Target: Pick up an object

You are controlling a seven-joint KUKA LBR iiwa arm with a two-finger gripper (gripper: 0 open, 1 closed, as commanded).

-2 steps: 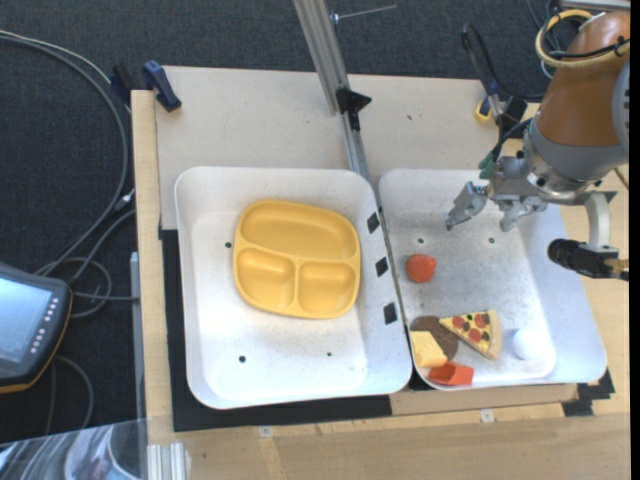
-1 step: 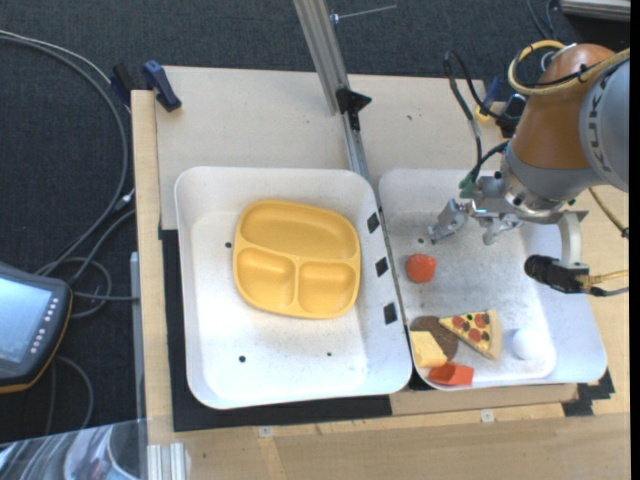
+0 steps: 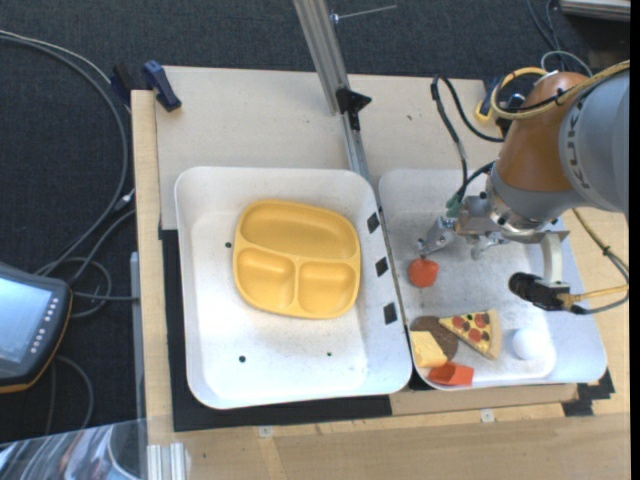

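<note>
Camera view, your itemised record, operator. Bench (image 3: 250,108): pale tan top, bearing two shallow white bins side by side. Left bin (image 3: 200,298): it held one yellow divided plate (image 3: 297,258), three compartments, lying flat near the bin's middle. Right bin (image 3: 580,338): it held the loose objects listed below.

Item one: small red-orange object (image 3: 424,272), rounded, lying on the bin floor near the left wall, about midway down. Item two: pizza slice toy (image 3: 473,332), orange with dark spots, flat near the front edge. Item three: brown piece (image 3: 432,323), just left of the slice and touching it. Item four: yellow wedge (image 3: 428,349), beside the brown piece, toward the front. Item five: red-orange block (image 3: 452,374), at the front rim. Item six: white ball (image 3: 527,343), right of the pizza slice and apart from it.

Arm (image 3: 590,148): grey with an orange band, it reached in from the right over the right bin. Claw (image 3: 447,231): it hung low above the bin floor, just above and right of the small red-orange object (you could not tell from this angle whether the fingers were apart or together). Nothing was visibly held between them.
</note>
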